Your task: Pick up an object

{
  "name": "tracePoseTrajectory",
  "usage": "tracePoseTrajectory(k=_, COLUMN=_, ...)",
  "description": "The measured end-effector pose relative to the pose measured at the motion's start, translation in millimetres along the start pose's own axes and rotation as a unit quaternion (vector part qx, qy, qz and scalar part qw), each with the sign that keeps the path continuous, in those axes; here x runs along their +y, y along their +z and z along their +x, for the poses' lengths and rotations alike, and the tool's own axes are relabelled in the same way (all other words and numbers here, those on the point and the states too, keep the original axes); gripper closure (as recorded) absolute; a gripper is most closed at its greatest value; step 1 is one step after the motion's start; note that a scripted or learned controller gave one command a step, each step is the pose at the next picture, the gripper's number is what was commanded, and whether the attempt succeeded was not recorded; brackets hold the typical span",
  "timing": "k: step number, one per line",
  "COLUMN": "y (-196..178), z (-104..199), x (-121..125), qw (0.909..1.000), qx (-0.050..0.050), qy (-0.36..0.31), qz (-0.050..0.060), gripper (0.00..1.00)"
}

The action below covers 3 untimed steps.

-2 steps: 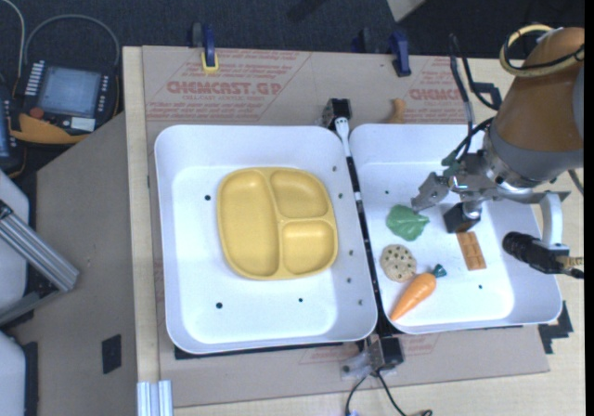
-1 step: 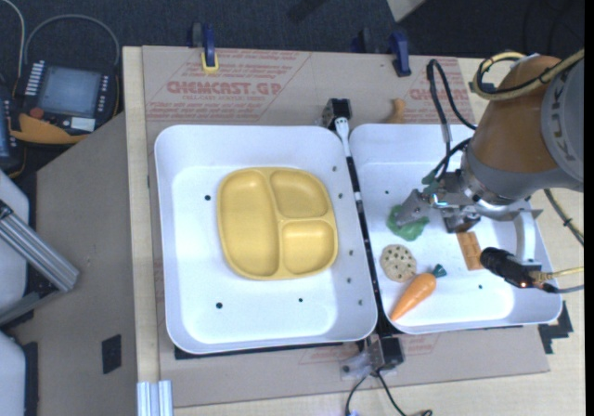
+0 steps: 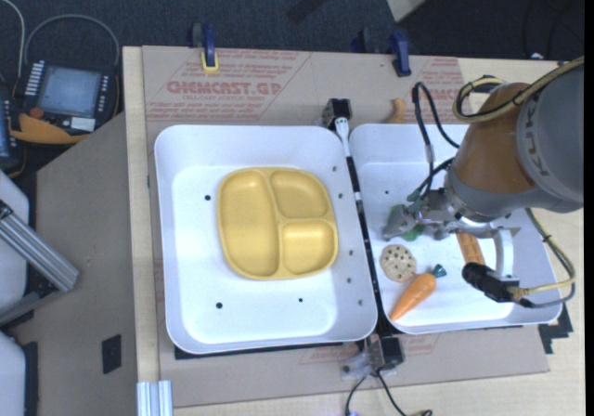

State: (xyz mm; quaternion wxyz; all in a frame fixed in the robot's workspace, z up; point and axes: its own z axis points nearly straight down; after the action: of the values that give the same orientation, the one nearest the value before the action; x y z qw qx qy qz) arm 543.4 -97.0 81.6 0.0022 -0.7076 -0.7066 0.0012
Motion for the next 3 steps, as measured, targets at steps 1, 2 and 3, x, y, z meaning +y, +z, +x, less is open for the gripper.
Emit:
tracePoseTrajectory(k=1, y=-13.4, z=-0.3, x=1.3, qw=1.0000, qx=-0.001, qy=0.000, qz=-0.003, gripper=1.00)
tracePoseTrajectory(k=2, y=-56.7, z=-0.1, x=5.8, qw=1.0000, qx=-0.002, qy=-0.001, qz=-0.005, gripper=1.00)
tracePoseTrajectory(k=3, y=-120.0, z=0.3, x=3.8, qw=1.0000, qx=-0.001, qy=-0.001, qz=-0.005, gripper=1.00)
